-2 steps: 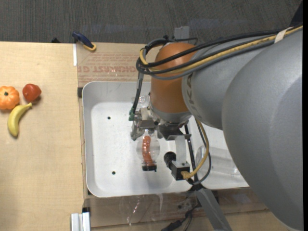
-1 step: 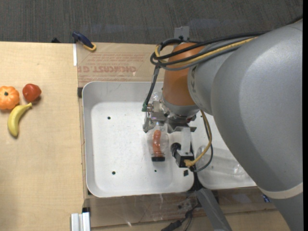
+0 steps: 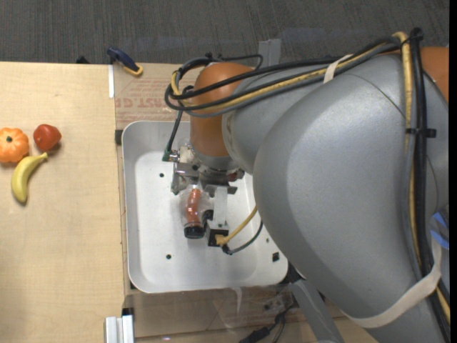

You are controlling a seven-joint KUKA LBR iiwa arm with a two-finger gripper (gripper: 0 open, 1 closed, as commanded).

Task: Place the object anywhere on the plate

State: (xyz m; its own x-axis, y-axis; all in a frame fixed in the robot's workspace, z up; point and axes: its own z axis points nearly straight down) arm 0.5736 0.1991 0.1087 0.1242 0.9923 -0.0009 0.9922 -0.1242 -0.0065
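The object (image 3: 193, 211) is a small reddish-brown cylinder with a dark cap at its lower end. It sits over the middle of the white bin (image 3: 143, 263), directly beneath the gripper (image 3: 200, 216). Its long axis runs roughly from the bin's far edge toward its near edge, tilted a little, with the dark cap pointing to the near edge. The gripper hangs straight over it, with the object seemingly between its black fingers, though I cannot tell how far apart they stand or whether they truly clamp it. On the wooden bench (image 3: 64, 263) to the left lie a banana (image 3: 25, 177), an orange (image 3: 12, 146) and a red apple (image 3: 47, 136), well apart from the bin.
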